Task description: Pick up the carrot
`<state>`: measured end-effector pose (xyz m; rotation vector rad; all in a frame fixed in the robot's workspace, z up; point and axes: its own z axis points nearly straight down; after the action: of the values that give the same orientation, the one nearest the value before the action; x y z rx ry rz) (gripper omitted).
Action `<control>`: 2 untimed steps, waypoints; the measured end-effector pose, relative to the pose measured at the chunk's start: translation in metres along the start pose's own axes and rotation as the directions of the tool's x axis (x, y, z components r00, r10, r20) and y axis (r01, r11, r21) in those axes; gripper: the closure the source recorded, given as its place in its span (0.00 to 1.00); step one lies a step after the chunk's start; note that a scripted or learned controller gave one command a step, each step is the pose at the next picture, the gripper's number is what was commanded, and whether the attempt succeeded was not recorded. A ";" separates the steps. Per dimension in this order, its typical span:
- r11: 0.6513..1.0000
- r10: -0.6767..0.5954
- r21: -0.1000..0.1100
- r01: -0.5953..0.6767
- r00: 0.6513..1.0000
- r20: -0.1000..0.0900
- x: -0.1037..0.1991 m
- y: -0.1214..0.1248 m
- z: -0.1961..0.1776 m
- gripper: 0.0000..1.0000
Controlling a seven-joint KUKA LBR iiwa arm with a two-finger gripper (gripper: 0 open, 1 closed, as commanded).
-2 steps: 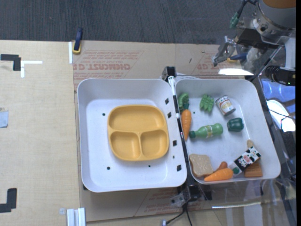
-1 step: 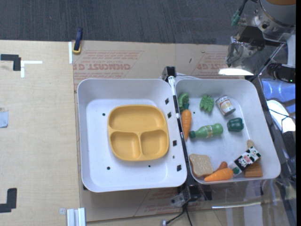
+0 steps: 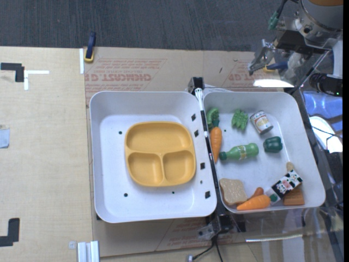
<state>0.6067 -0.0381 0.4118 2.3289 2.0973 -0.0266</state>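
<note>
Carrot [image 3: 216,141] lies against the right bin's [image 3: 305,146] left wall, looks light, rigid, slick plastic, best pinched mid-body across its width; tool [image 3: 265,59] hovers beyond the bin's far rim, grip state unclear.

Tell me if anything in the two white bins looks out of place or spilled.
Nothing looks spilled or damaged. The yellow three-compartment plastic tray lies flat in the left white bin. The toy foods lie scattered in the right white bin, an orange carrot with green top along its left wall. The gripper hangs beyond that bin's far rim.
</note>
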 end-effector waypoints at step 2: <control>1.000 -0.003 0.001 0.003 1.000 0.004 0.000 0.001 -0.008 0.00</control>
<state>0.6080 -0.0381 0.4194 2.3243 2.0991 -0.0324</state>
